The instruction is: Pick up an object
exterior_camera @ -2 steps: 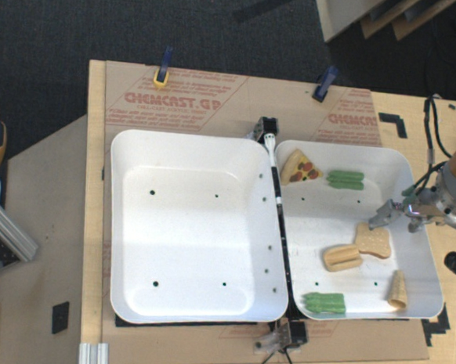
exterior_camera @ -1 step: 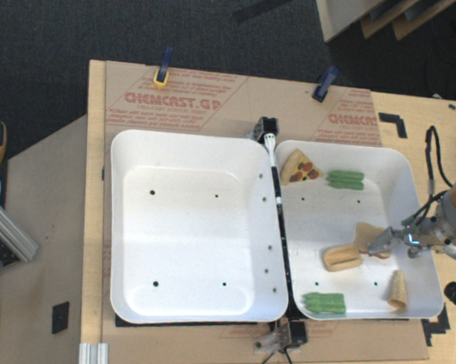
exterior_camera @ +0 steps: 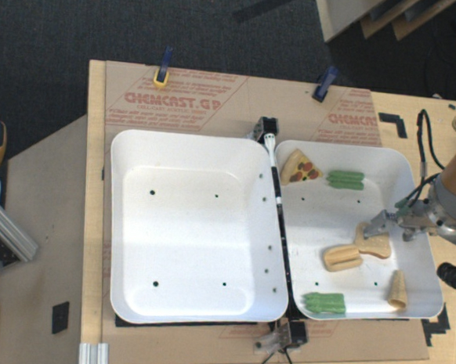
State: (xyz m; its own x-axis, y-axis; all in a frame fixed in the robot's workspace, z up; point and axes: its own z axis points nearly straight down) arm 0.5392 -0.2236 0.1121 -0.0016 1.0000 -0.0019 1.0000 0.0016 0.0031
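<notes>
A: In the camera view, 2 white bins sit side by side on the tabletop [exterior_camera: 219, 94]. The left bin [exterior_camera: 127, 169] is at center left of the frame; the right bin [exterior_camera: 406, 172] at center right carries 6 small toy foods.

B: Where is the tool?

A: The tool [exterior_camera: 383, 226] reaches in from the right edge and hangs low over the right bin, touching or just above a tan bread slice [exterior_camera: 374, 242]. Whether it is open or closed I cannot tell, and nothing can be seen gripped in it.

B: What else lies there?

A: A pizza slice [exterior_camera: 300, 167] and a green piece [exterior_camera: 344, 179] toward the top, a tan bread roll [exterior_camera: 342, 258] just left of the slice, a second green piece [exterior_camera: 326, 303] at the bottom, and a cone-like piece [exterior_camera: 397, 289] at lower right.

B: How would the slice handle?

A: Probably light, stiff, smooth plastic and flat, so likely to slip. I would take it across its narrow width, at the edges.
</notes>
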